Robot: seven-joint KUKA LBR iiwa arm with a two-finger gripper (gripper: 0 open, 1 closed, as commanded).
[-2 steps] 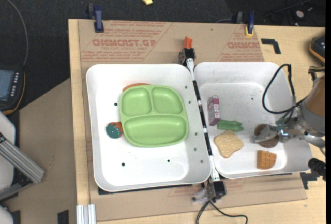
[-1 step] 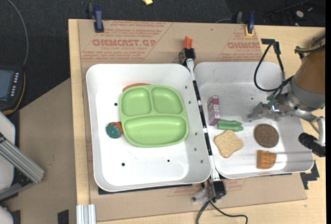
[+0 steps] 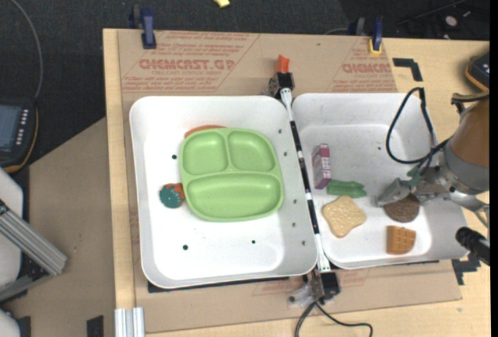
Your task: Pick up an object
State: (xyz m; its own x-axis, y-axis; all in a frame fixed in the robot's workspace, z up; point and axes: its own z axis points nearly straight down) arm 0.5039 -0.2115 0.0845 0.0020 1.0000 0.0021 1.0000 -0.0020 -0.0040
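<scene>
Dark carpet surrounds a brown bench [image 3: 117,172] carrying two shallow white bins, a left bin [image 3: 148,195] and a right bin [image 3: 358,106], touching along a black centre seam. Taking the right bin as the landmark: at its right-hand side the end effector [image 3: 398,194] hangs low just above a dark brown round cookie [image 3: 403,211]; whether it is parted or closed I cannot tell, and nothing can be seen gripped in it.

What could go wrong, as I judge it: the cookie is flat and lies against the bin floor, so a grab may slide over it or push it away. The waffle square sits just beside it and could be nudged. A black cable [image 3: 405,125] loops over the bin's right half and might snag on the arm.

Count in the right bin, five things:
- one purple carton [image 3: 321,165] near its left wall
- one green piece [image 3: 345,188] just below the carton
- one pale toast slice [image 3: 343,216] at lower left
- one cookie
- one orange waffle square [image 3: 401,239] near its front wall

Beyond its left wall, the other bin holds one green divided plate [image 3: 231,174] and one teal-and-orange toy [image 3: 171,194] touching the plate's left edge.
</scene>
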